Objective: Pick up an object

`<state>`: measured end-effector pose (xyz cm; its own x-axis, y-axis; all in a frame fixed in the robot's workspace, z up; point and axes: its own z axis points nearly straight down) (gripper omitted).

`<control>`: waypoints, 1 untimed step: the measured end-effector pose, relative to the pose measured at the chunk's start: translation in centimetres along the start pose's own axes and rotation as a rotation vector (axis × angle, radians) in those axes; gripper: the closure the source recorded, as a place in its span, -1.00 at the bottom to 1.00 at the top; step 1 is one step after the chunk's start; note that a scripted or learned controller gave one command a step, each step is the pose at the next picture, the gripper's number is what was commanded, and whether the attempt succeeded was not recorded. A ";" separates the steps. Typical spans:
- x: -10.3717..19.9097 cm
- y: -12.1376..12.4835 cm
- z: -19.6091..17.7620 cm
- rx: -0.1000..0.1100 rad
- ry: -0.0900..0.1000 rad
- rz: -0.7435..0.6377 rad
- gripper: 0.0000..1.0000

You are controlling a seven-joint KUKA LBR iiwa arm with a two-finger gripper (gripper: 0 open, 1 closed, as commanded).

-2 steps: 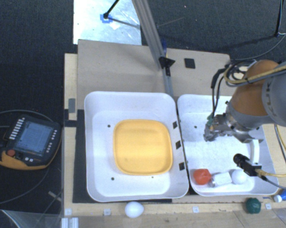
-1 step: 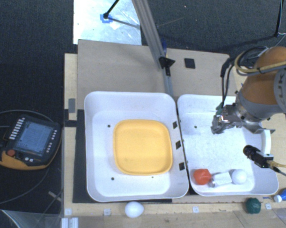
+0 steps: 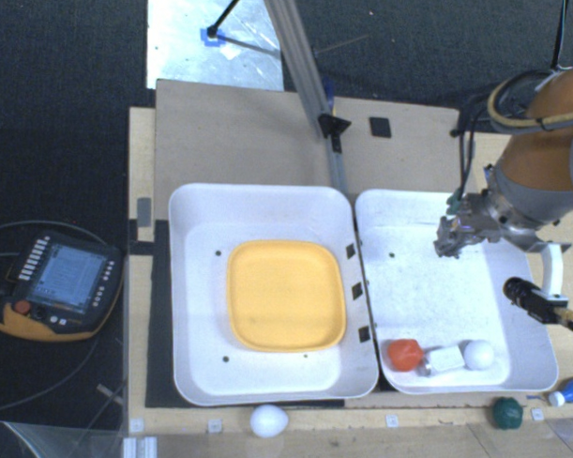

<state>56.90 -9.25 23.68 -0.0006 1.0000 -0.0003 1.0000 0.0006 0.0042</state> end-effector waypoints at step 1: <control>4.5 -1.2 -0.6 0.003 0.001 -0.004 1.00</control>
<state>55.65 -4.75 24.30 -0.0042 1.0000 0.0010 1.0000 0.0042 0.0011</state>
